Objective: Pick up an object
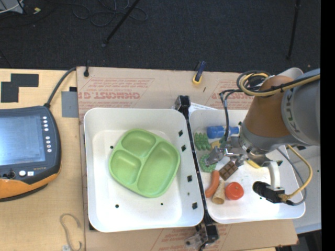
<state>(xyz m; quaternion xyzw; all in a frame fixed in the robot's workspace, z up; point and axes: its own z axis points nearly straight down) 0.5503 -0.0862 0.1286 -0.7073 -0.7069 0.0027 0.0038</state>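
Observation:
The right bin (293, 209) holds several small toys. A blue block (215, 132) and a ridged green piece (201, 140) lie near its far left side. Closer to me are a brown chocolate bar (228, 169), an orange carrot (213, 183), a red tomato (234, 191) and a tan cone (219, 196). My gripper (224, 153) hangs low over the bin's left half, just above the chocolate bar and a green leafy piece (209, 162). Nothing is visibly held.
The left bin (99, 203) holds a green divided plate (144, 162). A black divider (191, 161) runs between the bins. A yellow piece (253, 164) peeks out beside the wrist. A tablet-like pendant (23, 143) lies on the bench at far left.

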